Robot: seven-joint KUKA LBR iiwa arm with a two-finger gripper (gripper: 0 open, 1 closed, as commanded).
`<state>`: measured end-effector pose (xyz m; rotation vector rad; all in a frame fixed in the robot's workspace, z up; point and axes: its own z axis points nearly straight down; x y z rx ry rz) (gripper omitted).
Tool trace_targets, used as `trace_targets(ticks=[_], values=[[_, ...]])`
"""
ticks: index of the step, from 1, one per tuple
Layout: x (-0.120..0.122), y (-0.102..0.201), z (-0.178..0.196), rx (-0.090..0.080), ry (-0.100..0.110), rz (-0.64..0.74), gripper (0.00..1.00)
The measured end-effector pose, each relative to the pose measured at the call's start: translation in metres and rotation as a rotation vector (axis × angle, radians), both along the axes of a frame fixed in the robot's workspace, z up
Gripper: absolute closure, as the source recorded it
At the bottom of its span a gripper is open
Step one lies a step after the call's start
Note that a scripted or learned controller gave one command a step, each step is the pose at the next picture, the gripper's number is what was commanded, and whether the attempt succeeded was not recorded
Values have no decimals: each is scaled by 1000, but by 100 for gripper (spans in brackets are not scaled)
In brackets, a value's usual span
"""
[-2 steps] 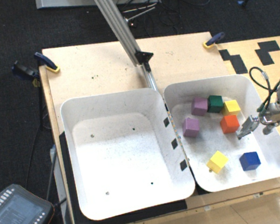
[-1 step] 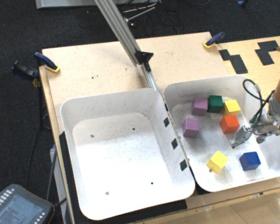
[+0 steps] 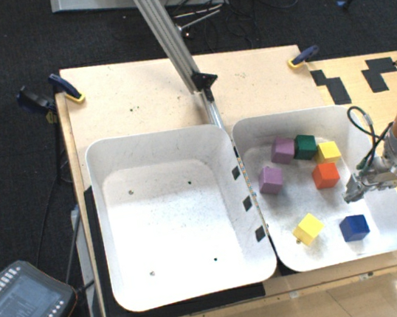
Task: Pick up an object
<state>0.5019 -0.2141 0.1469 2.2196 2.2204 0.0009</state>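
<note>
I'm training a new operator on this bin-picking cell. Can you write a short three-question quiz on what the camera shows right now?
1. True or false: all the blocks lie in the right bin.
2. Which block lies nearest the gripper? A) green block B) orange block C) yellow block near the front
3. Fill in: the green block touches a ____ block on its left in the view.

Key: 1 true. 2 B; the blue block is also close. 3 purple.
</note>
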Motion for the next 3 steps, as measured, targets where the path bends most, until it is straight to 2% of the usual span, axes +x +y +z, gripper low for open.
trace_targets(ticks=[2,3], values=[[4,-2,93,-3,-5,2,100],[11,54,103,2,-1,8,100]])
